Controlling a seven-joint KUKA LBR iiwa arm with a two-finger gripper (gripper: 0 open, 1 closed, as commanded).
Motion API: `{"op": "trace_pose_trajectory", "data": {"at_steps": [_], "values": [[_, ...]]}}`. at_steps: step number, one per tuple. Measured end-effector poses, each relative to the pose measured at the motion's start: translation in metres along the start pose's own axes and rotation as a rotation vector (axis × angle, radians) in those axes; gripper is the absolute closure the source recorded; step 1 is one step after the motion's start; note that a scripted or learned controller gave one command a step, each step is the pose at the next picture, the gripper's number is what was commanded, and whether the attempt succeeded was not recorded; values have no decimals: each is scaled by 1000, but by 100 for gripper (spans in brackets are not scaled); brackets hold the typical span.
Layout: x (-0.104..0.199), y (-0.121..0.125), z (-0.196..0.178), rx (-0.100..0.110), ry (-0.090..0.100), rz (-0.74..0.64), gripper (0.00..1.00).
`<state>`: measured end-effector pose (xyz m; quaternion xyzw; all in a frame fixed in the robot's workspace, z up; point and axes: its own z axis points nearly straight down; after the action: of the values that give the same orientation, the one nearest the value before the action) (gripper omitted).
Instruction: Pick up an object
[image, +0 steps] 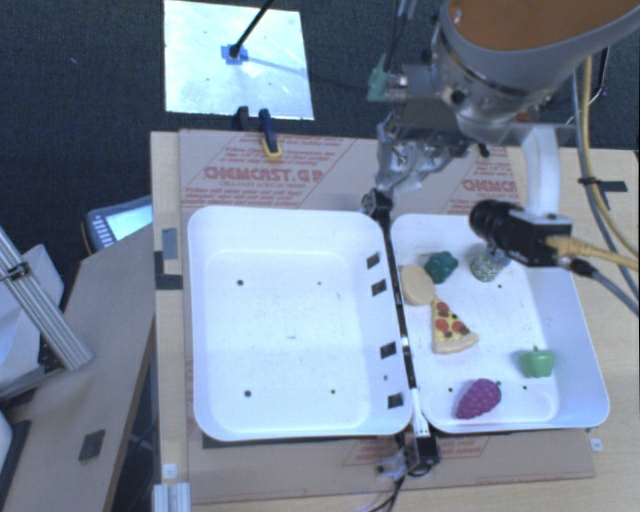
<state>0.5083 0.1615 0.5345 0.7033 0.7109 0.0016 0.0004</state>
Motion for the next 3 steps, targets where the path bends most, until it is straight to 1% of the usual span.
{"op": "trace_pose_trajectory", "data": {"at_steps": [1, 2, 3], "values": [[57, -20, 33, 4, 0, 0, 100], [73, 28, -2, -4, 0, 5, 100], [72, 26, 0, 1, -1, 4, 0]]}}
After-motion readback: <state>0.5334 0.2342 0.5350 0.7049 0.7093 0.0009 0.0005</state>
